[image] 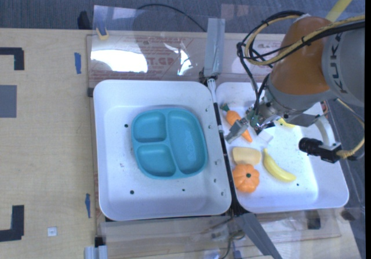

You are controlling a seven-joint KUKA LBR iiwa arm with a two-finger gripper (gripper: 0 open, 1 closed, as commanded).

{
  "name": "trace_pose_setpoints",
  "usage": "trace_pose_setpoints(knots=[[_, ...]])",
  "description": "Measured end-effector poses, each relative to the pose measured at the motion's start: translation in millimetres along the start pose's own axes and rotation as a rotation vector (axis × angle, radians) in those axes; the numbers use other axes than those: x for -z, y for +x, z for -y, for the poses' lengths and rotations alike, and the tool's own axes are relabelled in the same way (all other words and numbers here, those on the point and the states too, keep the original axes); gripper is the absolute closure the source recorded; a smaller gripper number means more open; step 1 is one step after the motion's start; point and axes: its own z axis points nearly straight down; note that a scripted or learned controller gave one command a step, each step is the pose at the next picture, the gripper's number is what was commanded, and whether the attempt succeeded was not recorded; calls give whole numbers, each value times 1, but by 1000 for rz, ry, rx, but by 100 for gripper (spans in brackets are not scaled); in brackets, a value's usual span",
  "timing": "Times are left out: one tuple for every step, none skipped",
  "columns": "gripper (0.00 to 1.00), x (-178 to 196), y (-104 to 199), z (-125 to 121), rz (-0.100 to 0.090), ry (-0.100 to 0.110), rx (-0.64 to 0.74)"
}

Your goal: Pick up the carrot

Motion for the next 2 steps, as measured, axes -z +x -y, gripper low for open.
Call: trace_pose_setpoints(knots=[[100, 11, -2, 0, 3, -4, -4], [100, 68, 38, -25, 4, -7, -216]])
